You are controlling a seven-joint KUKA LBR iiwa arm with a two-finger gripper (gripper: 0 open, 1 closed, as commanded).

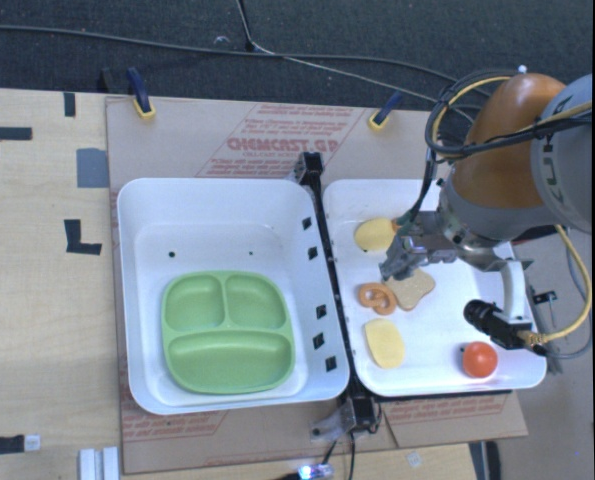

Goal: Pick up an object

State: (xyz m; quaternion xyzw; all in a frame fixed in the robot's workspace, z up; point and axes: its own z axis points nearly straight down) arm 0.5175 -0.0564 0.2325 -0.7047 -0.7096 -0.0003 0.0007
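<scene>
Objects lying in right bin (pixel 349 200): yellow piece (pixel 374 234) toward 11 o'clock, pretzel (pixel 376 297) near centre-left, tan slice (pixel 415 289) just beside it at 3 o'clock, pale yellow slice (pixel 384 343) toward 7 o'clock, red tomato (pixel 479 360) toward 5 o'clock. End effector (pixel 405 260) hanging low over tan slice, at 12 o'clock of pretzel; finger spread impossible to tell. Green divided plate (pixel 228 331) sitting in left bin (pixel 137 208), toward 6 o'clock. Both bins resting on worktop (pixel 37 298).
</scene>
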